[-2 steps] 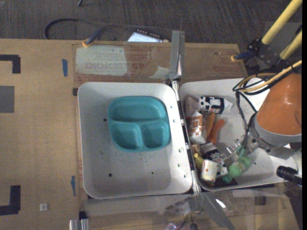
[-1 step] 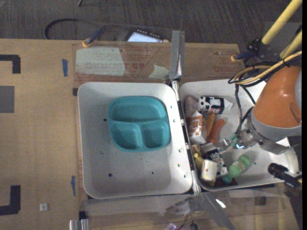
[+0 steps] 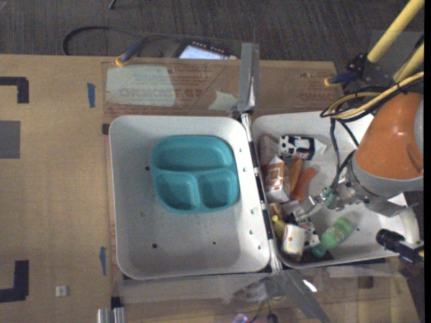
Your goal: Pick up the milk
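A teal tray [image 3: 195,172] was seen in the left bin [image 3: 128,200]. The black-and-white milk [image 3: 297,146] lay on its side at the back of the crowded right bin [image 3: 367,251], well apart from the gripper [image 3: 311,205], whose finger gap could not be told.

arm low, gripper [image 3: 311,206] (fingers blurred)

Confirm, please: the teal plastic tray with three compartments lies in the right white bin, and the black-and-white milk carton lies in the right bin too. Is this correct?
Not quite. The camera view shows the teal plastic tray with three compartments in the left white bin, not the right one. The black-and-white milk carton does lie in the right white bin.
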